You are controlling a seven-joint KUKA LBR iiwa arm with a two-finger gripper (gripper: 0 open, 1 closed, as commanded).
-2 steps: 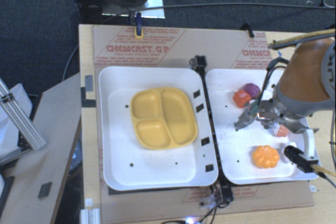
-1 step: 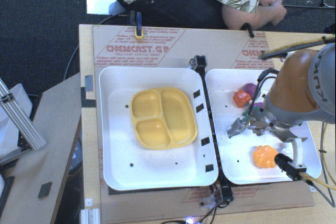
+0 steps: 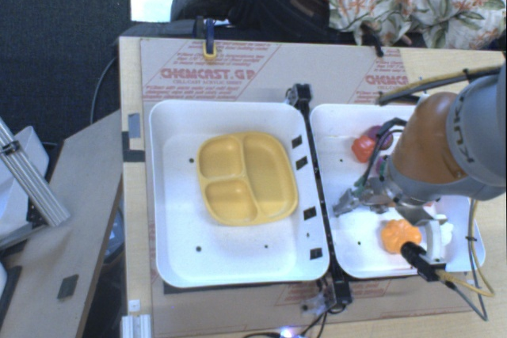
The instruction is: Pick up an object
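Gripper [image 3: 352, 202] sits low over the right shallow white bin [image 3: 348, 251], prob. because the small pinchable picks lie there: lumpy orange toy [image 3: 398, 236] just beside it, small red-orange round thing [image 3: 364, 146] toward the back. Can't tell if gripper is spread or pressed together. Yellow three-compartment plastic plate [image 3: 245, 178] lies flat in the left bin [image 3: 178, 198], well apart.

white bins [image 3: 178, 249] [image 3: 348, 253]: 2 | yellow divided tray [image 3: 247, 176]: 1 | orange object [image 3: 398, 235]: 1 | red object [image 3: 364, 146]: 1
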